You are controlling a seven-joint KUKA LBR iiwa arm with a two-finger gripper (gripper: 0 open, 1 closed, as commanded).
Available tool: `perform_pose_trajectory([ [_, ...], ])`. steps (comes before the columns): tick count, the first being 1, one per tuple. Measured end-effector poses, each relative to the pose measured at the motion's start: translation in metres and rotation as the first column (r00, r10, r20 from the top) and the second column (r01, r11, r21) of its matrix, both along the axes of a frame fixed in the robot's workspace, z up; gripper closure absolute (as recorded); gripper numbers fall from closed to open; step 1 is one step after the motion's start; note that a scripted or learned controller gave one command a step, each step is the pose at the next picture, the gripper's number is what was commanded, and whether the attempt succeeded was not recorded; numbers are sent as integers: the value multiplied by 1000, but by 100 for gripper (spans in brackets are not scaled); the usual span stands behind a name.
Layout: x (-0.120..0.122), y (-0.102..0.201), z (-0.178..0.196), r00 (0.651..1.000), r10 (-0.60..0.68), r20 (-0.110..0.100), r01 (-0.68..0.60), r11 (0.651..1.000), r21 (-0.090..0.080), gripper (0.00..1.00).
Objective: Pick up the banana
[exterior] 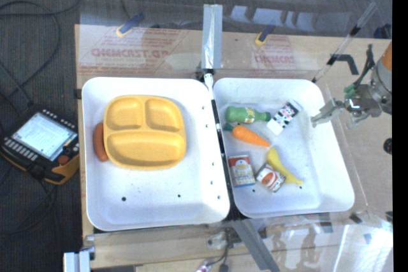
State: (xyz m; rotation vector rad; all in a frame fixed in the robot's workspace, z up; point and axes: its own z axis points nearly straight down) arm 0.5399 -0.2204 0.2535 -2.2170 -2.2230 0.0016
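Note:
The banana is small and yellow and lies in the right bin, towards its front, slanting from upper left to lower right. Its lower part touches a small red and white can. My gripper hangs at the right bin's right rim, well to the upper right of the banana and apart from it. Nothing is seen held in it.
In the right bin a green bottle, an orange carrot, a black and white carton and a red packet lie close around the banana. The left bin holds a yellow divided plate with a sausage beside it.

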Motion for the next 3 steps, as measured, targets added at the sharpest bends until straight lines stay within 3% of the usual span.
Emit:
perform_pose_trajectory([
  [1,-40,12,-159,1000,-2,1,2,1000,1,0],
  [2,-52,50,-163,1000,-9,18,9,1000,-11,0],
  [3,-52,86,-159,999,-27,33,28,999,-35,0],
])
